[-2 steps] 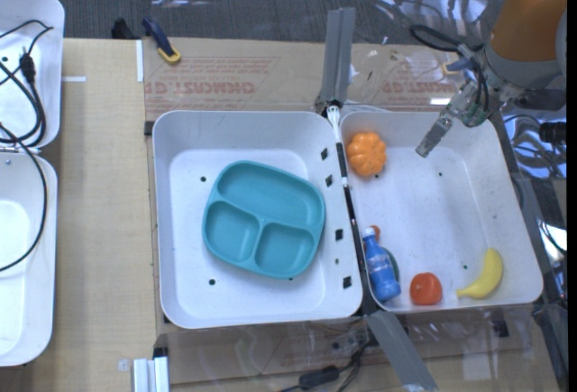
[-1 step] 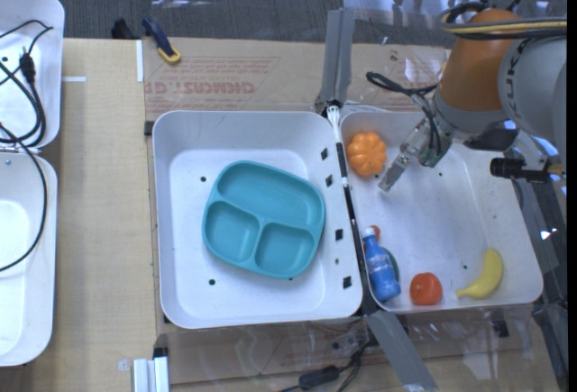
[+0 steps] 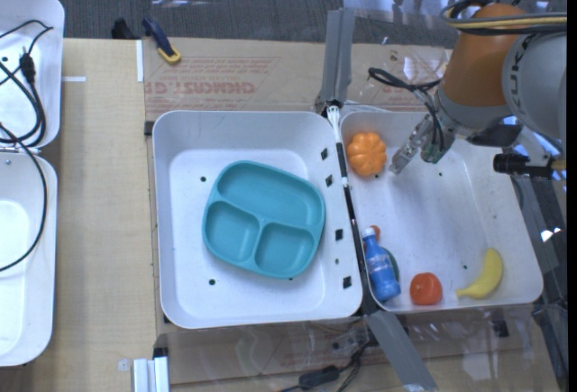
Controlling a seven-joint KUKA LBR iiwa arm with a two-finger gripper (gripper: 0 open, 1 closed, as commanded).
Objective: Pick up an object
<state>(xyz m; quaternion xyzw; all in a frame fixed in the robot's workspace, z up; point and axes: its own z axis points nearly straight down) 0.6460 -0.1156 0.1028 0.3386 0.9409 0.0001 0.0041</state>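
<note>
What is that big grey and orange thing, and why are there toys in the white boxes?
That is a robot arm. It reaches in from the right, and a camera above the bench looks down on it at a slant. At its tip is a gripper with two fingers, a bit like a pinching hand. Its job is to pick something up. Right now it is inside the right bin, beside a little orange pumpkin, with nothing between its fingers. That bin also has a blue bottle, a red tomato and a yellow banana. The left bin has a teal plate with three sections.
</note>
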